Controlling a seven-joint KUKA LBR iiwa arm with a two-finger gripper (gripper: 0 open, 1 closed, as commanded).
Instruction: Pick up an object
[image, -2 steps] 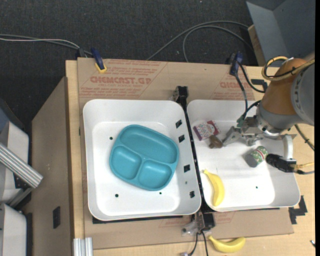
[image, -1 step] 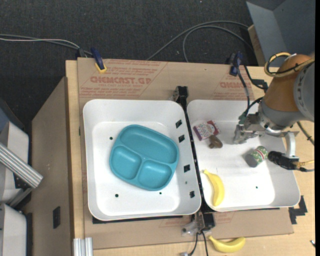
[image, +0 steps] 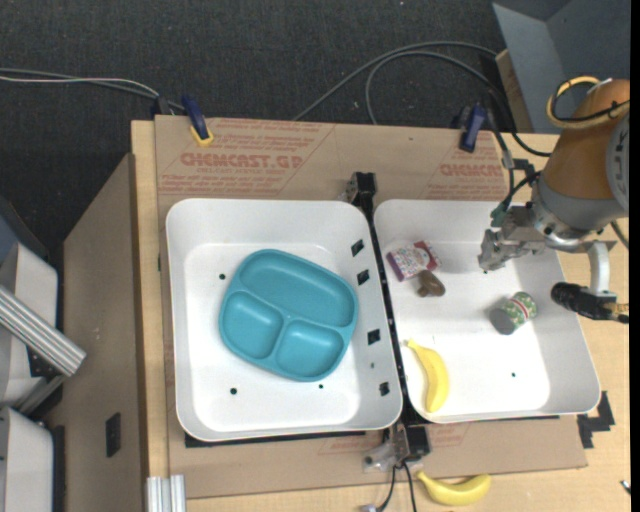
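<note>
The gripper (image: 497, 250) hangs over the upper right part of the right bin (image: 560, 395), on the end of the grey arm (image: 590, 150) that comes in from the right with its orange band above the wrist. Whether it is spread or pressed together I cannot tell; nothing shows between its tips. It sits apart from every object in the bin.

Nearest to it, to the left, lies a small packet (image: 411, 259) in purple and white, near the bin's top left corner. Just below the packet, nearly touching it, is a small brown lump (image: 431, 285). Below and slightly right of the gripper, near the middle of the bin, a short can (image: 512, 311) lies on its side, grey-green with a patterned wrap. A banana (image: 431, 375) rests at the bin's lower left, curved, close to the wall shared with the other bin.

The left bin (image: 190, 330) holds a blue plate (image: 288, 314) with three compartments, set roughly in the middle and turned at a slant.

Both bins sit side by side on a brown board (image: 250, 150) with red lettering, clamped at the top by a yellow clip (image: 198, 125) and a blue clip (image: 471, 127). A second banana (image: 458, 487) lies on the board's front edge, outside the bins.
</note>
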